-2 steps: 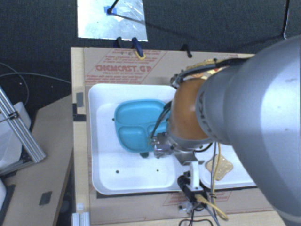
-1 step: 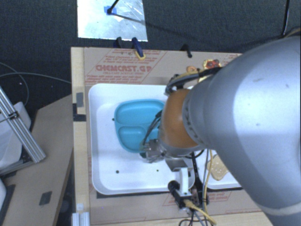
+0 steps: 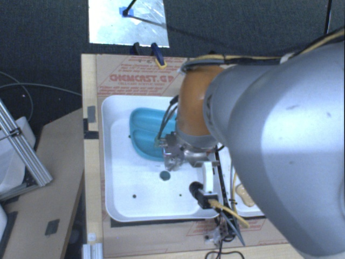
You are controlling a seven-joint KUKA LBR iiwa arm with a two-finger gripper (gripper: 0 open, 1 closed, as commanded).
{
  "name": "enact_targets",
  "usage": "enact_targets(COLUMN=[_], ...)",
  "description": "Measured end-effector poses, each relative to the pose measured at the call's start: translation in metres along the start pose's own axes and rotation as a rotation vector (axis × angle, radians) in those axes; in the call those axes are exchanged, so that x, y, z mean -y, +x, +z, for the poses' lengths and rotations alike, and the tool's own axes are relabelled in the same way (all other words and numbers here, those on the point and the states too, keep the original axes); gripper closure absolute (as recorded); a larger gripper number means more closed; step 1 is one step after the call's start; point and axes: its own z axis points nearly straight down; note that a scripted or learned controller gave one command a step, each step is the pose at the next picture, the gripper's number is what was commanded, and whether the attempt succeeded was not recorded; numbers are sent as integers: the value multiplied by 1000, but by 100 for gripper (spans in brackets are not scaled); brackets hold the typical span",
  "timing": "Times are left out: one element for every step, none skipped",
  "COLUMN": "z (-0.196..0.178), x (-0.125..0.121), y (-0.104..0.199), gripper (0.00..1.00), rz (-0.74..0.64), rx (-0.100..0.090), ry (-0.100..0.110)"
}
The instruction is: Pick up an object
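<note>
Arm over left bin (image 3: pixel 116 198). End effector (image 3: pixel 171 162) low beside blue bowl (image 3: pixel 145 134), perhaps touching; grip state: cannot tell. Tan object (image 3: pixel 243 194) in right bin.

You see two white bins: the left bin (image 3: pixel 121 198) in full and the right bin (image 3: pixel 253 212) mostly hidden under the arm. In the left bin you count one blue curved plastic piece (image 3: pixel 145 131) and one small dark round object (image 3: pixel 165 176). In the right bin, one tan object (image 3: pixel 243 194) shows.
</note>
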Motion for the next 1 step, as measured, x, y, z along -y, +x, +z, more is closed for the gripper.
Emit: enact_targets(z=[-192], x=[-3], y=[36], gripper=[100], rz=[-4], rx=[-9], ry=[-91])
